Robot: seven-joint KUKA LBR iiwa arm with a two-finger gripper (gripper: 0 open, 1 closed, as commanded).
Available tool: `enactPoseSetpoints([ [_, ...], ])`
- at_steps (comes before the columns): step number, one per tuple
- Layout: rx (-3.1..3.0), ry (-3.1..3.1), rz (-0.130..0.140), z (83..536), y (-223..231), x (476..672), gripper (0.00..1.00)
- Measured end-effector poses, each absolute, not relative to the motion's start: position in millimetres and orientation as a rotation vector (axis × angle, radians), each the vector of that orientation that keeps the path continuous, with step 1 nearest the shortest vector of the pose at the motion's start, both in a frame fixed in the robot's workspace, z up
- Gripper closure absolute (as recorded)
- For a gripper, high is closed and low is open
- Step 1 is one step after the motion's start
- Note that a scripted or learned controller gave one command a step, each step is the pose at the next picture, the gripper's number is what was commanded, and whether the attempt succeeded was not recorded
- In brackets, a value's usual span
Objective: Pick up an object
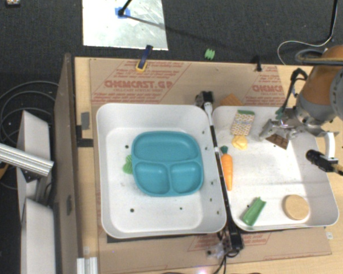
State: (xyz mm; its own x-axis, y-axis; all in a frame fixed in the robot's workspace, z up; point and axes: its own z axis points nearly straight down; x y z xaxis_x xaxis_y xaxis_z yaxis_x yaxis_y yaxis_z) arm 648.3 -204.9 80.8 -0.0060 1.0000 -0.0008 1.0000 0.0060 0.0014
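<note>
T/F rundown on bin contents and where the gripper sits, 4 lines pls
1. The blue divided tray lies in the left bin. True.
2. The carrot lies in the left bin. False: it lies in the right bin, by the divider.
3. The gripper is over the right bin's far part. True.
4. The round tan disc sits on the blue tray. False: it rests in the right bin's near corner.

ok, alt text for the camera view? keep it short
The grey arm's two-finger gripper hovers low over the right white bin, which holds an orange toy carrot, a green block and a tan disc. The left white bin holds a teal divided plastic tray.
</note>
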Motion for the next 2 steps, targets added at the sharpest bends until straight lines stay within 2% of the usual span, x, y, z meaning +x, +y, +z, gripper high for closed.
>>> enactPoseSetpoints([
  [2,2.216,2.222,0.001,93.9,-206.2,644.8,0.0],
])
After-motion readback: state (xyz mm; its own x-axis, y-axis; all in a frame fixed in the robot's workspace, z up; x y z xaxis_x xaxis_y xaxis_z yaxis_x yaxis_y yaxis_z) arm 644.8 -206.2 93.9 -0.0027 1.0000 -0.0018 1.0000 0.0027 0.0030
